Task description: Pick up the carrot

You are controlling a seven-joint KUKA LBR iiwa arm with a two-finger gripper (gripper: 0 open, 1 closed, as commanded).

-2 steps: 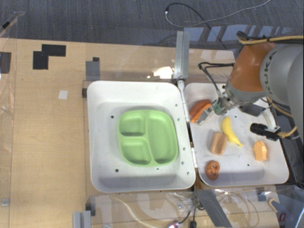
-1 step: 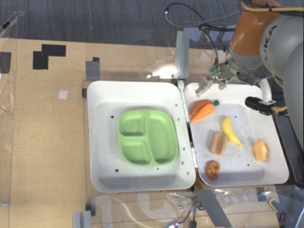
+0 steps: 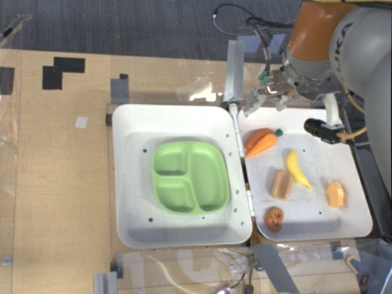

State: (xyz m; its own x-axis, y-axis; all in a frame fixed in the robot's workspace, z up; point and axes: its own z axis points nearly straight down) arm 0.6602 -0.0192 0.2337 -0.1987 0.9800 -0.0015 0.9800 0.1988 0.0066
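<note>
The pincer (image 3: 267,98) hangs over the far edge of the right bin (image 3: 355,225), under the orange band of the arm (image 3: 343,35). Its fingers look spread apart, with nothing between them, so it holds nothing.

The carrot (image 3: 260,142) lies just below the pincer and a little toward the near side, not touching it. It rests flat on the bin floor, close to the wall that divides the two bins. Its thick orange body points to this wall and its small green end points away, toward the arm's side. I think the pincer stands above it because the grasp is prepared but not yet made; a descent is needed first.

The wall so near to the carrot could disturb one finger, in my judgement.

Further from the pincer, toward the near edge, lie a banana (image 3: 297,169), a brown roll-shaped thing (image 3: 281,184), an apple (image 3: 274,218) and a small orange piece (image 3: 335,195). They are well apart from the carrot, so they should not hinder.

On the other side of the wall, the left bin (image 3: 128,225) carries a green divided plate (image 3: 190,176).
</note>
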